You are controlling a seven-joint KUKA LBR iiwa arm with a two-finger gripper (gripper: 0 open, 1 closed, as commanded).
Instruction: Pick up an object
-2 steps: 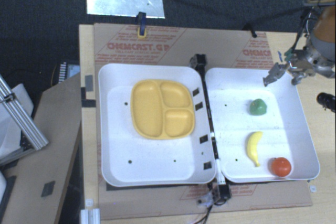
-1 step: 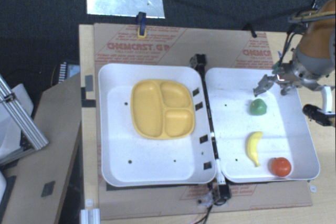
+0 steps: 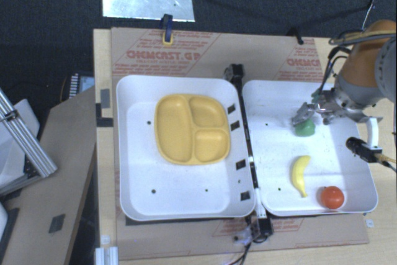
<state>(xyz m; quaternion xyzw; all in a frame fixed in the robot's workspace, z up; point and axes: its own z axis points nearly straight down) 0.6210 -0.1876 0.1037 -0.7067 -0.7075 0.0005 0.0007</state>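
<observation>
Right bin point(image 3: 273, 152) floor mostly open; banana point(image 3: 300, 175), tomato point(image 3: 332, 197) crowd near corner.

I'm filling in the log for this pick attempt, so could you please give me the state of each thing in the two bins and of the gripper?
Yellow divided tray: lying flat in the left bin, its compartments bare.
Green object: in the right bin, directly under the gripper.
Banana: lying in the right bin, untouched.
Orange-red ball: resting near the right bin's front corner, beside the banana.
Gripper: low over the green object.
</observation>
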